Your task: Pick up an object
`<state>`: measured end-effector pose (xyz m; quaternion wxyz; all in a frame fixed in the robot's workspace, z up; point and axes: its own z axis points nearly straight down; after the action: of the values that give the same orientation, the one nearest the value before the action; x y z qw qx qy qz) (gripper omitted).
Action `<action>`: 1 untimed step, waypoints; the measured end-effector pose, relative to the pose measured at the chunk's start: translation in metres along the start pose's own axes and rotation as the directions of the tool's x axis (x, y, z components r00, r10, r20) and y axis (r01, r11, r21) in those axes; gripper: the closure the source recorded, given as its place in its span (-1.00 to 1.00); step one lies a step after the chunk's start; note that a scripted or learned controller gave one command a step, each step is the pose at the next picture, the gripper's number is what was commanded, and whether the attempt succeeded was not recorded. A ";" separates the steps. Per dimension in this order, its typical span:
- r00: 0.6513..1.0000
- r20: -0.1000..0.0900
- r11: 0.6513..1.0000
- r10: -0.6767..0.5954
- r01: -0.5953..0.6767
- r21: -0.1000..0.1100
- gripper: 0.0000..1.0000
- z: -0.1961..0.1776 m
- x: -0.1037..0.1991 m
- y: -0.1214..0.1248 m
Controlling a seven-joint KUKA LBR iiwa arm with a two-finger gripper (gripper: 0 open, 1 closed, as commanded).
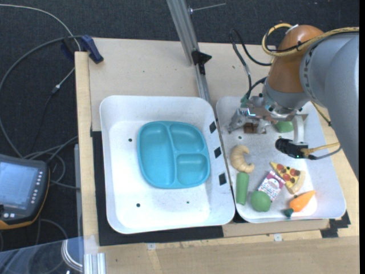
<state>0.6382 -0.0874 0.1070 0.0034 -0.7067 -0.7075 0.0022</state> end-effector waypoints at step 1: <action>1.000 0.000 1.000 0.000 0.000 -0.008 1.00 -0.015 0.000 0.002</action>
<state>0.6402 -0.0874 0.1219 0.0008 -0.7068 -0.7074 -0.0006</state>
